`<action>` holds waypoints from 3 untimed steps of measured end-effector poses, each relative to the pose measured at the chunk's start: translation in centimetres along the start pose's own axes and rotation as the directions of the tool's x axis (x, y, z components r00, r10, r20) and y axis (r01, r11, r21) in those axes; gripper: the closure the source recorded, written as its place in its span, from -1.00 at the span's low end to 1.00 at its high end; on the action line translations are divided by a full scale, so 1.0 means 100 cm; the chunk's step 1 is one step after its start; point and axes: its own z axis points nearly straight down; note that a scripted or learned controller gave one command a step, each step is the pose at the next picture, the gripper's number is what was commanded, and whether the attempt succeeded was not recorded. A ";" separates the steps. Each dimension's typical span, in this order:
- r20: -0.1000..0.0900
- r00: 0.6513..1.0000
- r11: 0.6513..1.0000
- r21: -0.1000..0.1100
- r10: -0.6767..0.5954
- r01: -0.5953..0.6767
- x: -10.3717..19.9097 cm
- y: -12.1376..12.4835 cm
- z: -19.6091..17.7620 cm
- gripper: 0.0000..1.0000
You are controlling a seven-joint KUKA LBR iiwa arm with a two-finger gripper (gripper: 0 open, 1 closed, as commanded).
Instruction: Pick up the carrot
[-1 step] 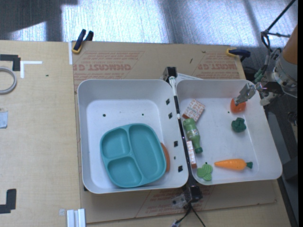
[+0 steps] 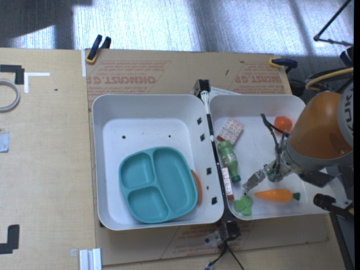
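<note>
Mirrored print on the cardboard point(image 2: 140, 77) is unreadable. The gripper point(image 2: 257, 178) hangs in the right bin point(image 2: 247, 108), whether spread or pinching I cannot tell. The carrot point(image 2: 275, 195) lies at its four o'clock.

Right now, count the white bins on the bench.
2. The left bin holds a teal tray; the right bin holds the carrot, beside the gripper.

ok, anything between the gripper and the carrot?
Nothing visible. The gripper hovers just up-left of the carrot in the right bin, bare floor between them. The green bottle and green leafy piece sit off to the left.
</note>
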 end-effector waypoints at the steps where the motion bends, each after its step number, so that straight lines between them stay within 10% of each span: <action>1: 0.000 0.999 0.999 0.000 0.032 -0.032 0.019 -0.005 -0.007 -1.00; 2: 0.001 0.987 0.987 -0.002 0.161 -0.161 0.024 -0.001 -0.009 -1.00; 3: 0.002 0.991 0.991 -0.003 -0.137 0.137 0.076 0.025 -0.100 -1.00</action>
